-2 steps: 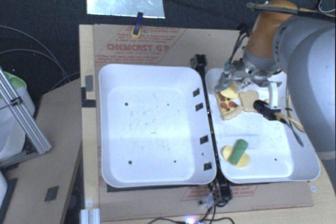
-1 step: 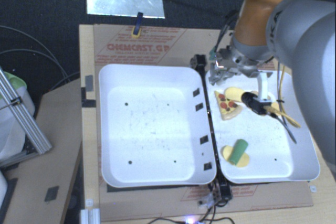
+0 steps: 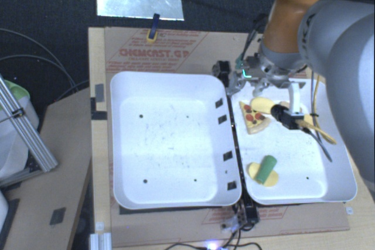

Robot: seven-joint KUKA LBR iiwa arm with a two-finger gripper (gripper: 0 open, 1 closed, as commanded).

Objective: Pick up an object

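Two smooth white bins (image 3: 170, 196); triangular pizza slice (image 3: 255, 119), green cylinder (image 3: 268, 168).

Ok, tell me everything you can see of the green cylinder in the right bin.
The green cylinder is a short, plain, smooth piece, plastic by its look. It lies on its side, slanted, in the near part of the right bin. Its lower end rests across a flat yellow piece. It lies apart from the pizza slice and from the gripper, which is farther back.
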